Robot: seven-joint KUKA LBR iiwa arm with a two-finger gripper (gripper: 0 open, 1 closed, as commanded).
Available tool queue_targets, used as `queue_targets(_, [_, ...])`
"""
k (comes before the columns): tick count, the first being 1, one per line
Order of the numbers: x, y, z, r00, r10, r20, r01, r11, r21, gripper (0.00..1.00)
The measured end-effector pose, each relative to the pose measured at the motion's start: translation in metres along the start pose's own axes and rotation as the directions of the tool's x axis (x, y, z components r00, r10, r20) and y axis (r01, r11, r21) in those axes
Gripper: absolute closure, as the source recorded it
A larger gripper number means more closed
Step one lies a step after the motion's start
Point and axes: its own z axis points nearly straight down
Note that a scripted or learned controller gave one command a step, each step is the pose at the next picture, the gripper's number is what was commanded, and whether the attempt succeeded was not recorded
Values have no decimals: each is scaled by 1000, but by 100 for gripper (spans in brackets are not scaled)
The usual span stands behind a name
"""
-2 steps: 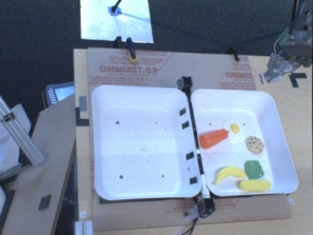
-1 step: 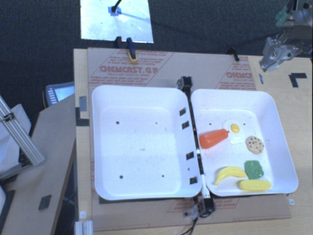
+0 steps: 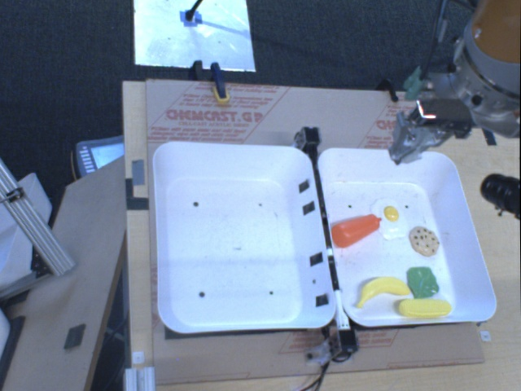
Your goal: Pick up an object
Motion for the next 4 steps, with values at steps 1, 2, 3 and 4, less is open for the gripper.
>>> queue_targets(1, [-3, 2, -13, 1000, 1, 1, -1, 1000, -8, 100])
queue_targets(2, [-3, 3, -24, 1000, -4, 0, 4, 1000, -10, 100])
queue_targets(3, [52, 0, -41, 1000, 0, 0, 0, 1000, -6, 100])
queue_targets(4, [123, 18, -40, 1000, -2, -1, 2, 1000, -5, 100])
